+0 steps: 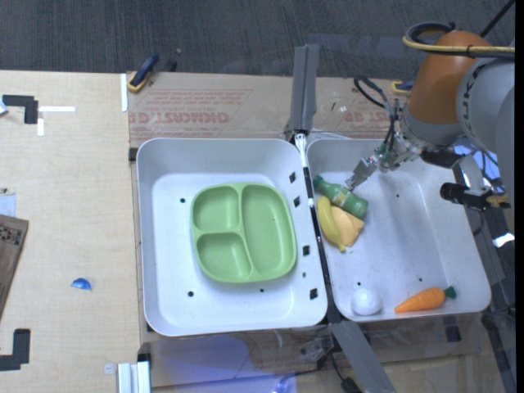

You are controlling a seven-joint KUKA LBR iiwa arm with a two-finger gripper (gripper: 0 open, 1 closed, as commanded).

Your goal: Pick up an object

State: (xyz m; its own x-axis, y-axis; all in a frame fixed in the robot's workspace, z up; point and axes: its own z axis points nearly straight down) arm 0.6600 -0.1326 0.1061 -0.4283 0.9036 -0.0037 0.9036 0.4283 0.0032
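Plastic toy bottle (331, 191) beside the banana (337, 223) looks light, stiff, slippery; grip its middle. Gripper (357, 178) above it; closure unclear.

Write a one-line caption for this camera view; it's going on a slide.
End effector reaches toward green bottle and banana in right bin; green divided plate in left bin.

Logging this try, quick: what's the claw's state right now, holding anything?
Claw: low in the right bin, at the green bottle; open or shut cannot be told, and no grasp can be seen.
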